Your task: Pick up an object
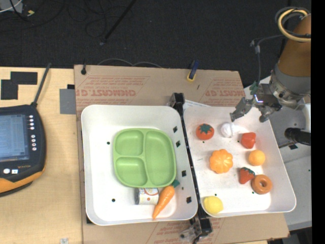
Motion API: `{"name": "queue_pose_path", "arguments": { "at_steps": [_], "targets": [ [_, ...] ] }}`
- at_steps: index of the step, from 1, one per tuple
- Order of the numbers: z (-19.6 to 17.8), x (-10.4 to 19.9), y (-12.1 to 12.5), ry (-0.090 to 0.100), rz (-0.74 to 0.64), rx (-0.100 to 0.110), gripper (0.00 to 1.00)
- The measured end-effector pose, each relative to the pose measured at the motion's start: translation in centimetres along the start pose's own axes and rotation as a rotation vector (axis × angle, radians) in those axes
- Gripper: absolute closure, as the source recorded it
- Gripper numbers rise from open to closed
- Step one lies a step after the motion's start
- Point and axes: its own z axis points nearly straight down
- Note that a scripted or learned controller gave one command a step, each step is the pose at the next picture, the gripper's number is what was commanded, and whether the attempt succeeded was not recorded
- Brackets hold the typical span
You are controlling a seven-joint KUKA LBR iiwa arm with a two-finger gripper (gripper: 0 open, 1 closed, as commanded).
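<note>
**Gripper poised over the right bin's far edge**

The gripper (250, 111) hangs with fingers spread, holding nothing. Nearest, just below it, lies a small white object (226, 130), beside the red tomato (205, 131). It's blurry, but probably light, hard, slippery plastic; pinch it across its middle. The pumpkin (221, 161) sits further in.

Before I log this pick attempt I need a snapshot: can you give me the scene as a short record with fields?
left bin: green divided plate, carrot, small can
right bin: tomato, white ball, red pepper, pumpkin, orange, strawberry, donut, lemon
gripper: open, above the right bin's far edge, holding nothing
nearest item to gripper: white ball
bench left side: handheld control pendant
</note>
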Motion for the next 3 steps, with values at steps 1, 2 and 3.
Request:
{"name": "queue_pose_path", "arguments": {
  "at_steps": [1,2,3],
  "targets": [
    [-0.6,0.0,0.2,-0.002,-0.001,-0.01,0.0],
    [4.3,0.2,1.0,0.0,-0.004,-0.004,0.0],
    [10.6,0.5,1.8,0.0,-0.007,-0.003,0.0]
  ]
}}
